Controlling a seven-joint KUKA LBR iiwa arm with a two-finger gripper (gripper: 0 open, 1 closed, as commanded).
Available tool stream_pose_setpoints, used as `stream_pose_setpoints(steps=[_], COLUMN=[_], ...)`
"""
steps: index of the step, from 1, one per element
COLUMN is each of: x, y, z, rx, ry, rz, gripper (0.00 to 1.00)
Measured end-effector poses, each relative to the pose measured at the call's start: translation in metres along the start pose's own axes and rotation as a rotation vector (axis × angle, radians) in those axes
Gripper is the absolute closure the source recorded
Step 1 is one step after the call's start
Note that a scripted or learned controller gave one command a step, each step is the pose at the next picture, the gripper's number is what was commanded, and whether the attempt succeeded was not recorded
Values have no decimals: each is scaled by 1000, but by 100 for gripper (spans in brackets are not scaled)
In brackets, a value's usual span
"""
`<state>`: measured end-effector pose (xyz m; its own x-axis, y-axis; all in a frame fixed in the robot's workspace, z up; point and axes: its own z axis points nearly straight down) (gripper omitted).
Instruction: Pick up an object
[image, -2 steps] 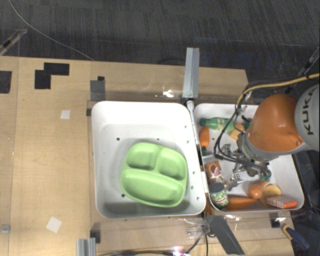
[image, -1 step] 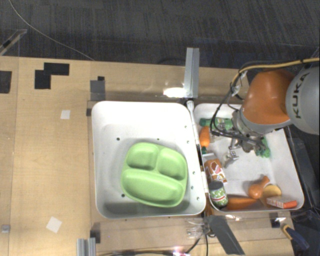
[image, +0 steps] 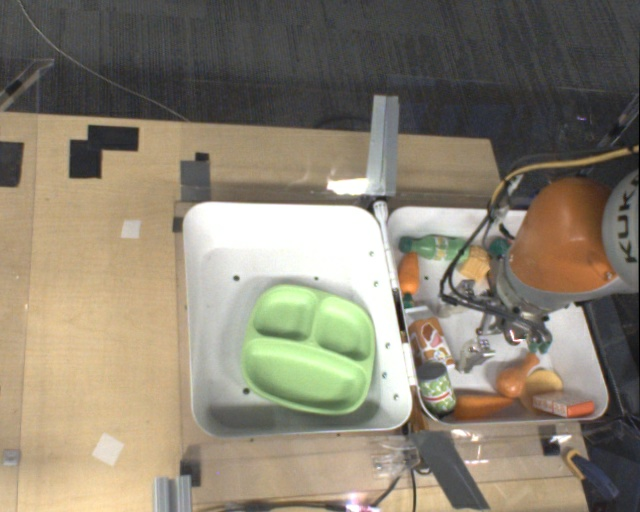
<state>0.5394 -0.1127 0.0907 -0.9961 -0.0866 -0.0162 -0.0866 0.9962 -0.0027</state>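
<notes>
The right bin (image: 590, 352) holds several small things. A green bottle (image: 437, 244) lies at its back, with an orange carrot-like piece (image: 409, 274) just in front of it on the left. A red-brown packet (image: 430, 340) and a dark green can (image: 436, 388) lie along the left wall. An orange sausage shape (image: 482, 405), an orange-yellow fruit (image: 525, 378) and a red and white box (image: 565, 405) sit at the front. My gripper (image: 485, 348) hangs low over the bin's middle, between the packet and the fruit, with nothing seen in it.
The left bin (image: 215, 260) holds a green divided plate (image: 310, 348). The arm's orange band (image: 560, 235) covers the right bin's back right part. A yellowish item (image: 478, 264) peeks out beside it. A metal post (image: 383, 150) stands behind the bins' shared wall.
</notes>
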Motion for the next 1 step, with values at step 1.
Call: stream_pose_setpoints(steps=[1], x=[36], y=[24], z=[-1], rx=[2], ry=[-8], rz=[122], gripper=[0])
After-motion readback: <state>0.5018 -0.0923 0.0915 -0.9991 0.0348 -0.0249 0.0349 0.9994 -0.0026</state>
